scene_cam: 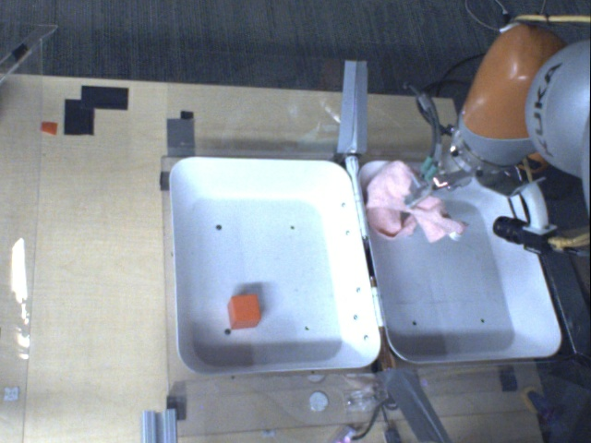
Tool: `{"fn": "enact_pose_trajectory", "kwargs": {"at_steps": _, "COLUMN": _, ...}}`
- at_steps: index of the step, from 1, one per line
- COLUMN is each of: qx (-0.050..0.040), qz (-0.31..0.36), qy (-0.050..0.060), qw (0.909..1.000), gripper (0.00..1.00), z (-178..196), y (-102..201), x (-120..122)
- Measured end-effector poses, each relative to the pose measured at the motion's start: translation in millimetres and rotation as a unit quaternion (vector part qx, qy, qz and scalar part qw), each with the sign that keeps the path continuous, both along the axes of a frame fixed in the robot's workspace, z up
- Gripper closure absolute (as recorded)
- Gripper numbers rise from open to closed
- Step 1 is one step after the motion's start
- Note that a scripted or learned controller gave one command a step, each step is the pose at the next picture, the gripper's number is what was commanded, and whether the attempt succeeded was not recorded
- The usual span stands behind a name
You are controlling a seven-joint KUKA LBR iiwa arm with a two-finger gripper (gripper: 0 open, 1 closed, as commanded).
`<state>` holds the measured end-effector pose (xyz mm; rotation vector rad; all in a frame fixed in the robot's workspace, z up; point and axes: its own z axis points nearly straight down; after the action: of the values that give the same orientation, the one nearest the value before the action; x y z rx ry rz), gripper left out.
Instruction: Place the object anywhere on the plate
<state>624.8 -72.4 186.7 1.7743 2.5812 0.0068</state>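
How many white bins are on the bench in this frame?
2. The left bin holds an orange block; the right bin holds a pink cloth at its far end.

Soft pink cloth (pixel 403 206) – smooth white plastic bins (pixel 277 340) – pale wood bench (pixel 92 275)

Pincer (pixel 434 181) over pink cloth (pixel 399 207); orange cube (pixel 245 311) in left bin (pixel 194 247).
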Motion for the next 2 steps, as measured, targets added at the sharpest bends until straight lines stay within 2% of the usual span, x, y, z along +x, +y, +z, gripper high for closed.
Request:
{"fn": "enact_pose_trajectory", "kwargs": {"at_steps": 1, "qx": 0.0002, "qz": 0.004, "qy": -0.001, "qw": 1.0000, "gripper": 1.00, "z": 40, "y": 2, "x": 3}}
{"fn": "enact_pose_trajectory", "kwargs": {"at_steps": 2, "qx": -0.0014, "qz": 0.204, "qy": -0.001, "qw": 0.9790, "gripper": 1.00, "z": 49, "y": 48, "x": 0}}
